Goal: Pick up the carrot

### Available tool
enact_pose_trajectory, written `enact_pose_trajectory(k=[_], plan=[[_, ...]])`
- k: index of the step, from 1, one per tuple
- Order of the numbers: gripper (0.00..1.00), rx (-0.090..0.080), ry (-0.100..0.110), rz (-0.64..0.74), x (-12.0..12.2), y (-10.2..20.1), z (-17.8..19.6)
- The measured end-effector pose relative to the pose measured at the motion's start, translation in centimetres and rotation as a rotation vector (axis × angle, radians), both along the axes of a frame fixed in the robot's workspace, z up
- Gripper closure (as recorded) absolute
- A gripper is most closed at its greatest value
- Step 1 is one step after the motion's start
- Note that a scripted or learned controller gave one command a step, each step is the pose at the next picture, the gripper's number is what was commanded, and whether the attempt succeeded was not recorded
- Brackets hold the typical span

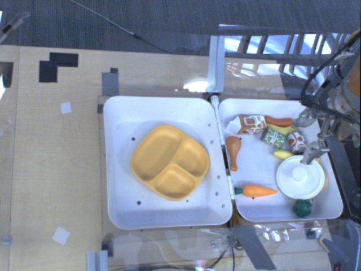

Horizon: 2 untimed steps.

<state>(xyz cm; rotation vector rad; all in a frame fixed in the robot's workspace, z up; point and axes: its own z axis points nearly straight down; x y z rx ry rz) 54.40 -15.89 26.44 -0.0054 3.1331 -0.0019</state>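
Your carrot (256, 191) lying flat at the right bin's (334, 208) front left, just beside the white bowl (300, 177), your end effector (316, 134) released, fingers apart above the bowl's far right rim, well clear of the carrot

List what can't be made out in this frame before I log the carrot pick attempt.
- Gripper, camera view: small and dark above the white bowl; whether the fingers are open or shut is unreadable.
- Arm: cut off by the right edge.
- Pile of small items at the right bin's far side: overlapping and too small to identify individually.
- Green item: partly tucked behind the bowl, too small to name.
- Carrot: fully visible, lying apart from the gripper.
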Motion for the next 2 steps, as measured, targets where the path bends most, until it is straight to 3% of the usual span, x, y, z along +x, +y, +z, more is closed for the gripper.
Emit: enact_pose_trajectory(k=[1,2], plan=[[0.00,0.005,0.008,-0.217,-3.9,6.8,-14.5],[0.00,0.002,-0.009,-0.285,-5.2,7.3,-17.5]])
